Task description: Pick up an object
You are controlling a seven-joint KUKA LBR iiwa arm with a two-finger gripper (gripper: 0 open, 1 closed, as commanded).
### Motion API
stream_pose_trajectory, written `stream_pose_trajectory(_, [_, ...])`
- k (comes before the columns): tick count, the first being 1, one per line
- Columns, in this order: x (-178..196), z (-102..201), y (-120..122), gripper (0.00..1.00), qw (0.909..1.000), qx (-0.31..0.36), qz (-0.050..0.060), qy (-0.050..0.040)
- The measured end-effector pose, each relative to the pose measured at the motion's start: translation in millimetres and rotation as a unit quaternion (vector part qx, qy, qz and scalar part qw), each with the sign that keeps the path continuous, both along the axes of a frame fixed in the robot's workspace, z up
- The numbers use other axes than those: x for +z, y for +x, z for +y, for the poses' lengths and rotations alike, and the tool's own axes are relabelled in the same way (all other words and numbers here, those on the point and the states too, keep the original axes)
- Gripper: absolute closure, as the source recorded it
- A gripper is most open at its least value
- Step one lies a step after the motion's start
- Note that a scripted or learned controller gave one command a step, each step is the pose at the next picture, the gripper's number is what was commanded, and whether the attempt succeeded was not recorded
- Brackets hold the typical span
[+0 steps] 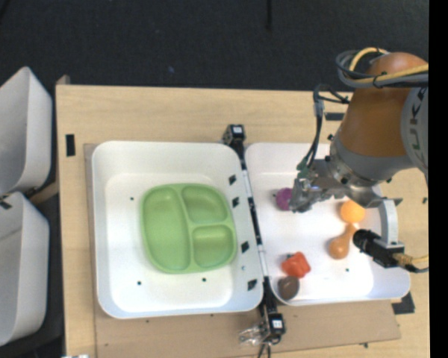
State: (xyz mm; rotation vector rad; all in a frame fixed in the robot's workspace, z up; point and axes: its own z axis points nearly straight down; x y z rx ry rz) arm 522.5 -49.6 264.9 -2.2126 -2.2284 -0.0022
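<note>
The arm (373, 125) reaches in over the bench's (75, 200) right edge and bends down into the right bin (269, 159). Its gripper (305, 198) sits low near the middle of that bin, just beside a small purple thing (284, 198) that lies toward the bin's left wall — the two look to be touching or nearly so, but I cannot tell whether the jaws are spread or pressed together, nor whether anything sits between them.

Other things lie in the same bin: an orange piece (346, 230) with a round head and a stem, toward the right wall; a red thing (296, 264) nearer the front edge; and a brown thing (287, 288) in the front left corner, just beside the red one.

The left bin (112, 289) holds a green divided plate (187, 226) — three compartments, lying flat near the middle.
</note>
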Motion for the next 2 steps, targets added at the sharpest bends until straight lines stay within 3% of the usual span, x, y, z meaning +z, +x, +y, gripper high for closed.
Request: stream_pose_trajectory(2, [-4.9,102.8,-13.8,1.00,1.0000,-0.001,0.000,-0.0008])
